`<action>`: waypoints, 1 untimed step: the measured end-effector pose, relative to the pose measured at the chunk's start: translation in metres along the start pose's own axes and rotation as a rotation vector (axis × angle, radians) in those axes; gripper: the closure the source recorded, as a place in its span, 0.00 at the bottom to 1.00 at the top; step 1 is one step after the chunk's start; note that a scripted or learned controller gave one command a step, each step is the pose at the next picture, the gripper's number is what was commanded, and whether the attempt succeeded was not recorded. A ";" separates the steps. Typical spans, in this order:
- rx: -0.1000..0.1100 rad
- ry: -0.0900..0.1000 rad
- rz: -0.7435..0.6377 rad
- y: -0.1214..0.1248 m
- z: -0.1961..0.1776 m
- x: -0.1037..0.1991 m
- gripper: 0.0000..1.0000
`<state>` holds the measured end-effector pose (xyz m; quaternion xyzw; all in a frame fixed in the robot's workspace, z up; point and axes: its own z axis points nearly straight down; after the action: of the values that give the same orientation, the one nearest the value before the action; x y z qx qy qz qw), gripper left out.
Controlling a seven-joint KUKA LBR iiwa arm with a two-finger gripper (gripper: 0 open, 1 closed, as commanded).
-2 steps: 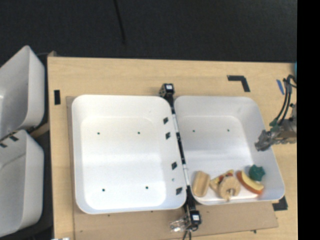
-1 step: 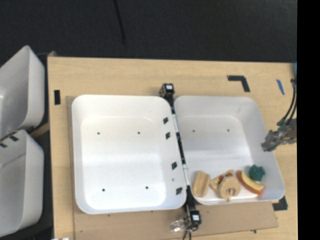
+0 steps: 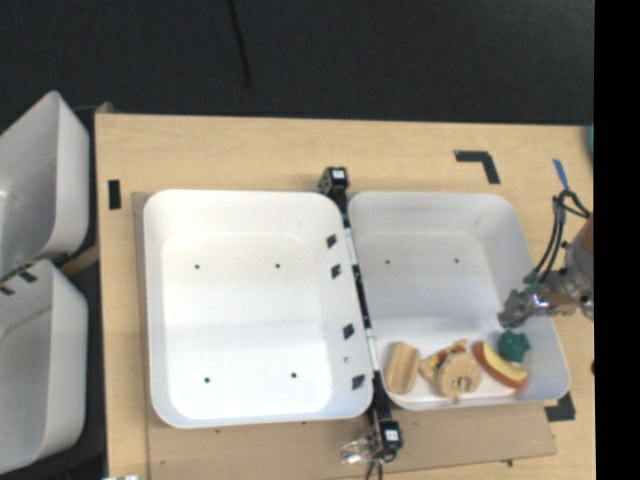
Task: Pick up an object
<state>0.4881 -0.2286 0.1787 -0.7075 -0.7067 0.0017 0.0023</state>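
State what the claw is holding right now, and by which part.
Cannot be told: the claw sits low at the right bin's edge, just above a green piece.

A pale wooden bench (image 3: 250, 148) fills the near part of the scene, with black corner marks on its top — one at far right (image 3: 478, 164). Beyond it lies dark floor (image 3: 300, 38). At left stand two white containers (image 3: 40, 268) — one behind the other.

Arm entering at right edge, mostly cropped, pincer (image 3: 515, 310) low and angled leftward, its wrist perhaps tilted
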 end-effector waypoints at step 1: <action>-0.010 -0.004 -0.003 0.002 -0.043 -0.001 1.00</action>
<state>0.4902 -0.2293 0.2222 -0.7064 -0.7078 -0.0006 -0.0028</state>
